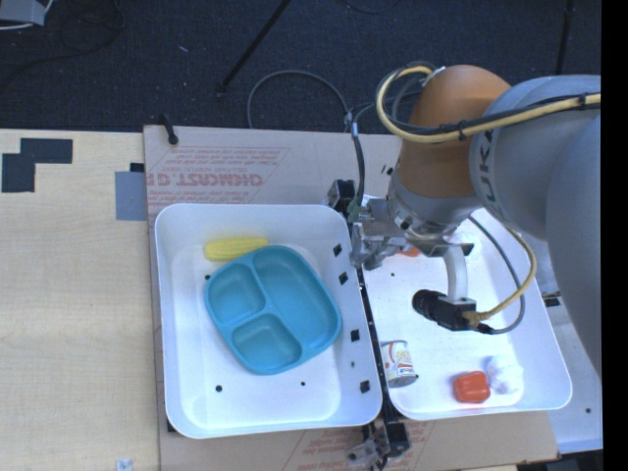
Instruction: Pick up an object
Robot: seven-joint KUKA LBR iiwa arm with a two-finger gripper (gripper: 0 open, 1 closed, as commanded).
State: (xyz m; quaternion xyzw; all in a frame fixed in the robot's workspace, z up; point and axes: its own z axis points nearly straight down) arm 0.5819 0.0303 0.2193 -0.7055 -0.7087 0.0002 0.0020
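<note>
One can below the pincer.

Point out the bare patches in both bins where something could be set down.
Left bin: a bare strip runs along the near wall, below the blue divided plate; the far side is crowded by the yellow piece. Right bin: bare floor lies between the small can, orange object and gripper; the far end sits under the arm.

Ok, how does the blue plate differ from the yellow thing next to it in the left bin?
The plate is blue, wide and split into three compartments; the yellow thing is a slim, plain stick shape. The plate takes up much of the bin's middle, while the yellow thing lies along its upper edge, far smaller. The plate sits at a slant; the yellow thing lies nearly level. Both rest flat in the left bin.
</note>
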